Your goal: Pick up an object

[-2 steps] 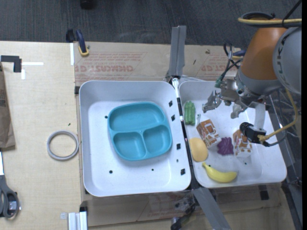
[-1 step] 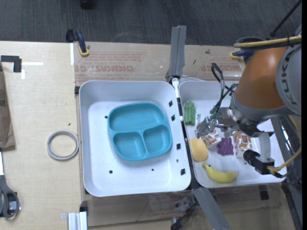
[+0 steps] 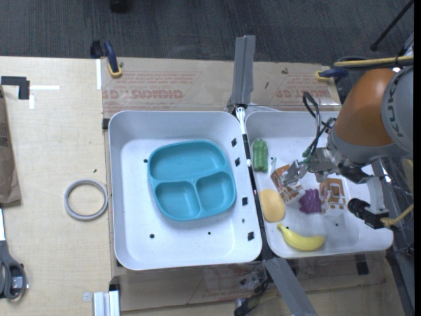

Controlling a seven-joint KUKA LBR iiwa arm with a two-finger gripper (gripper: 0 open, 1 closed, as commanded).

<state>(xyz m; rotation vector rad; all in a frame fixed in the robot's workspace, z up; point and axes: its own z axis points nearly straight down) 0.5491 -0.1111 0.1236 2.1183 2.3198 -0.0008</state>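
Observation:
My gripper (image 3: pixel 297 171) hangs low in the right bin (image 3: pixel 348 242), reaching in from the right under the orange wrist band. It is right over the upper edge of an orange-and-white snack packet (image 3: pixel 285 183). A purple bunch of grapes (image 3: pixel 310 201) lies just right of that packet, and a second orange-and-white packet (image 3: pixel 333 195) lies beyond it. A yellow lemon (image 3: pixel 272 205) rests by the bin's left wall, with a banana (image 3: pixel 300 239) in front of it. A green vegetable (image 3: pixel 260 155) lies at the back left of this bin.
The left bin (image 3: pixel 128 196) holds a blue three-compartment plate (image 3: pixel 192 179). On the bench to the left lie a grey ring (image 3: pixel 86 199) and scissors (image 3: pixel 12 275). A grey divider post (image 3: pixel 243 71) stands behind the bins.

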